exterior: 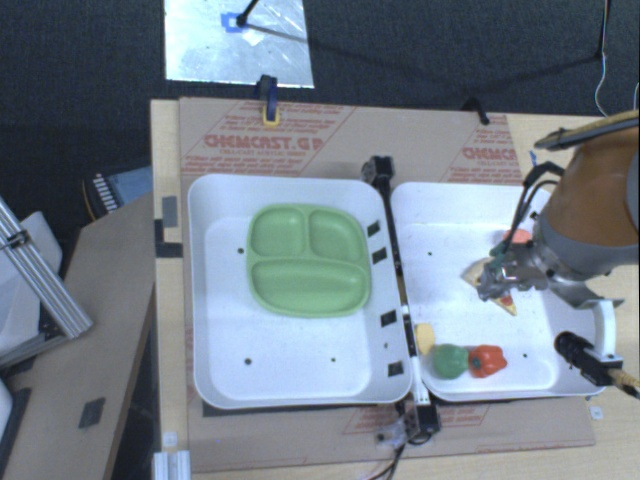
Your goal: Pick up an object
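An object for picking, a yellow-and-orange wedge-shaped piece (506, 302), lies in the right bin (450, 218) partly hidden beneath the gripper (492, 282), which is low over it at the end of the grey arm (590, 208); whether the piece sits between its tips is too blurred to tell. Toward that bin's near edge lie three more things: one small yellow piece (425, 339), one green ball (449, 361) and one red-orange toy (486, 361), touching the ball. The left bin (215, 368) holds a single green divided plate (307, 260) with three compartments.
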